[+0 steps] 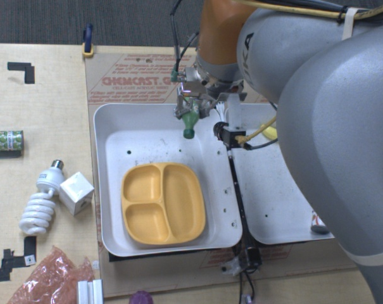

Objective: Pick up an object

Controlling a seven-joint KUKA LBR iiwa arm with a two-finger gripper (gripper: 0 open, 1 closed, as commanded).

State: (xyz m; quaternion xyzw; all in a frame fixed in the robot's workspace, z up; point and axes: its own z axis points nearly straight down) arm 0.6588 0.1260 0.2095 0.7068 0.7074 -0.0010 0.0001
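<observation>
White left bin (109,170) — pincer (190,116) grips green object (189,126) above yellow tray (164,202).

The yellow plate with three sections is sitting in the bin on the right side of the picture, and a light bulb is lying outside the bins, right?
Not quite. The camera view shows the yellow plate with three sections in the left bin, not the right one. The rest is correct: the light bulb lies outside the bins, on the bench to the left.
</observation>
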